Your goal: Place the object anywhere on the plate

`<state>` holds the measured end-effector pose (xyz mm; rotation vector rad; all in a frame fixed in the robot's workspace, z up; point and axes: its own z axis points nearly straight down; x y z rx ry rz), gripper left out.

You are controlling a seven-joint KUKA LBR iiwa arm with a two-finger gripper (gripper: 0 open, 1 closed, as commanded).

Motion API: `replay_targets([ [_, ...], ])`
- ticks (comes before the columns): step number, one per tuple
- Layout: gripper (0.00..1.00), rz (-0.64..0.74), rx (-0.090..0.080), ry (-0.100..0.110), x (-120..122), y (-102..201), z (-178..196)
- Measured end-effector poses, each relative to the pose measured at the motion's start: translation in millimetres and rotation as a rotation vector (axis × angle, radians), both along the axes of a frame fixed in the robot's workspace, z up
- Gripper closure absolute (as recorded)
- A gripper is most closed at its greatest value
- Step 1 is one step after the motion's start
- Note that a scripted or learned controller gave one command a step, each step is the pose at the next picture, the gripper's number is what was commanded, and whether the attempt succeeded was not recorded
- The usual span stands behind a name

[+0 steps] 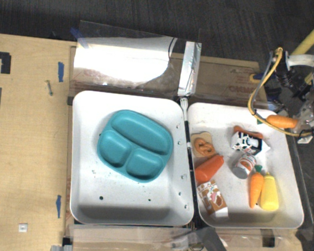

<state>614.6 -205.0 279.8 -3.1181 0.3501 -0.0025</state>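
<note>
A teal divided plate (135,144) lies in the left white bin (79,197). My gripper (303,123) is at the far right, above the back right corner of the right bin (294,216). An orange, carrot-like object (281,121) sticks out leftward from between its fingers and hangs above the bin's rim. The gripper looks shut on that object's right end, which the fingers partly hide. The plate lies far to the left of the gripper, across the divider between the bins.
The right bin holds a brown pretzel-like piece (203,144), a red-orange piece (209,168), a snack box (213,198), a small can (242,164), a black-and-white carton (247,141), a carrot (256,188) and a yellow piece (269,193). Yellow cable (256,92) loops near the wrist.
</note>
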Motion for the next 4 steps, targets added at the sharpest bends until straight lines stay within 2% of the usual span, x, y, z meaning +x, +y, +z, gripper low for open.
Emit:
replay_targets([
  [1,1.00,0.016,-0.001,-0.001,-87,10,36],
  [2,1.00,0.023,-0.001,-0.006,-115,-18,207],
  [4,1.00,0.028,0.015,-0.012,-110,-15,224],
])
